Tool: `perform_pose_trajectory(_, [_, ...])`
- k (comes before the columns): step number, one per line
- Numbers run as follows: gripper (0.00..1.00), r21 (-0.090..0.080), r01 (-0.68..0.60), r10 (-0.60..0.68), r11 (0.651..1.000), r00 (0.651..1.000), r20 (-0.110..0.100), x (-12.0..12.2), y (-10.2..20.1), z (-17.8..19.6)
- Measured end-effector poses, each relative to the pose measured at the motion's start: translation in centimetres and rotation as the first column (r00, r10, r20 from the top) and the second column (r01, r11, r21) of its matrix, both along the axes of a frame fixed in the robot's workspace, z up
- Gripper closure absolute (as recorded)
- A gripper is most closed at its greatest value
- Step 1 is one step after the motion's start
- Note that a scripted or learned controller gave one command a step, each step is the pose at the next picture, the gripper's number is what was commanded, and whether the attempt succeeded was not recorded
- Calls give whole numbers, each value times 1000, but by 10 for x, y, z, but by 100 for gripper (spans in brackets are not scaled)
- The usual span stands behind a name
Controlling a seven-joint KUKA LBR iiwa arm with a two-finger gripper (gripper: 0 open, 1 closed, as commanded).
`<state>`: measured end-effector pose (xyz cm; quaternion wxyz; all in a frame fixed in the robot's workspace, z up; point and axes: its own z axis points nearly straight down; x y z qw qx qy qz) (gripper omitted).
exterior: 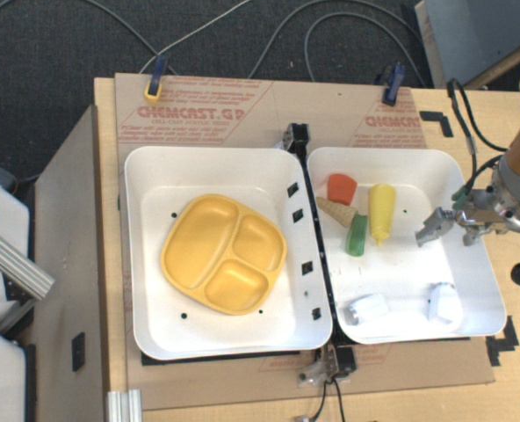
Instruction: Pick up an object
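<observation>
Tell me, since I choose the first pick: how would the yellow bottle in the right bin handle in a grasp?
The yellow bottle lies on its side, and its rounded body would probably roll if nudged sideways. It looks like smooth plastic, so it may slip. The green piece lies close beside it, perhaps crowding the gripper.

My tabletop (pixel 471 130) carries a brown printed board (pixel 269 104), held by two blue clamps (pixel 156 87) at its far edge. Two white bins (pixel 146 236) sit side by side on it.
</observation>
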<state>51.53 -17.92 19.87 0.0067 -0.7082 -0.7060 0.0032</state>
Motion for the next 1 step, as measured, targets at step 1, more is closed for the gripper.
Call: perform_pose_trajectory(1, [0, -3, -4, 4, 1000, 1000, 11, 3, 0, 6])
